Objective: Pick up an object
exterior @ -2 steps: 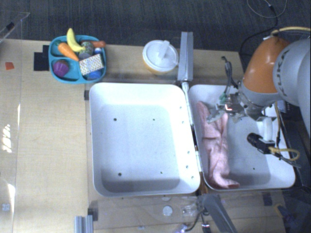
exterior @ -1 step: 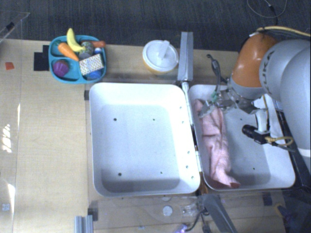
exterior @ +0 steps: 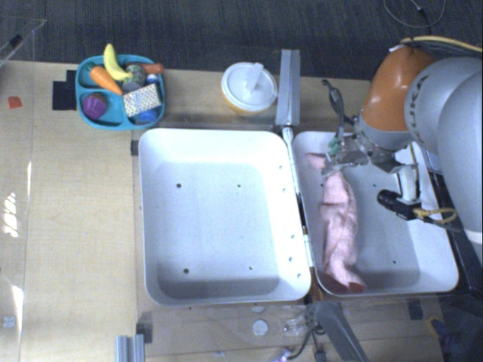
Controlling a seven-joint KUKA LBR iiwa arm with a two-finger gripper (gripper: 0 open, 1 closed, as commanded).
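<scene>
A pink cloth (exterior: 337, 228) lies in the right bin (exterior: 392, 266), a soft, pale pink strip, bunched and wrinkled, with a darker reddish tip at its near end. Its long axis runs from the far side of the bin toward the near side, close along the wall nearest the left bin (exterior: 219, 217); the upper end sits beneath the gripper (exterior: 339, 155), and the lower end curls a little away from that wall near the bin's front corner. The gripper hangs over the far corner of the right bin, right at the cloth's upper end, and the cloth appears drawn up toward it there, but the fingers are small, dark and mixed with cables, so whether they are spread, closed, or pinching the cloth cannot be told. The arm (exterior: 434, 104), grey with an orange band, covers the far right part of the right bin and is cut off by the picture's edge; a black cable fitting (exterior: 396, 202) juts out beside the cloth, over the bin floor. Beyond the left bin stand a blue tray (exterior: 117, 93) of toy food and a white lidded cup (exterior: 249, 87); the tray's contents are too small to name beyond a yellow banana and an orange carrot shape.
</scene>
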